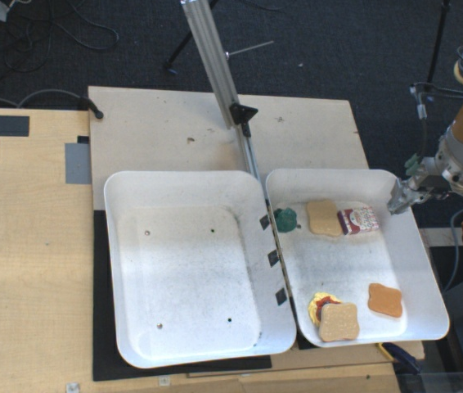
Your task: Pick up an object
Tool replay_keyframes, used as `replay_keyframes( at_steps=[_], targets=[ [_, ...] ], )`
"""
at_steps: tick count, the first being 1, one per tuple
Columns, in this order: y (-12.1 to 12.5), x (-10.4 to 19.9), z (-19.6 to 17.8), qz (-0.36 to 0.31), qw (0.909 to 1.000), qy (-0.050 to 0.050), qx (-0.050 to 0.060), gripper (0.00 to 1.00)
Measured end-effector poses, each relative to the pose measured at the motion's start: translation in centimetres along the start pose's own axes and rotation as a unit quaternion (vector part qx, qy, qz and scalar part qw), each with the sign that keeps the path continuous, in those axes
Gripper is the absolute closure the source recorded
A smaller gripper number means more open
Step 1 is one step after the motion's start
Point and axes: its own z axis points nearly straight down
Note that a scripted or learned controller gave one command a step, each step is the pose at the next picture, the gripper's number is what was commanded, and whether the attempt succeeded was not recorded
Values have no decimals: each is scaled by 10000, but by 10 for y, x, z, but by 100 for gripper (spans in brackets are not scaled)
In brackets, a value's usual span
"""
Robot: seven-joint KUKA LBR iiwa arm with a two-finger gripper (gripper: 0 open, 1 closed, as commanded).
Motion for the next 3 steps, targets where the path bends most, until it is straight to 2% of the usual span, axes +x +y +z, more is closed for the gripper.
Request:
replay_keyframes(
  at_steps=[1,2,3],
  targets=[
    [0,-1,-7,-6,10000,7,21,100],
    [-2,55,4,-15,10000,25,43,100],
    [1,115,-4,-19,10000,26,35,100]
  ],
)
